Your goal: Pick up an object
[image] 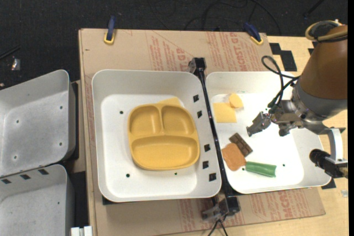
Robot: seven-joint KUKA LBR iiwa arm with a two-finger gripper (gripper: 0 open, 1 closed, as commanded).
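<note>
I see right bin point(287, 177) holding loose items: green piece point(260, 168) near front, orange-brown piece point(233, 157) just left of it, touching dark brown bar point(240, 144). Yellow block point(224, 113) and small yellow lump point(236, 100) toward back-left. Gripper point(259, 124) hovers over bin middle, above and right of bar, nothing between fingers; spread or closed, can't tell. Left bin point(110, 119) holds yellow divided tray point(164, 137).
</note>
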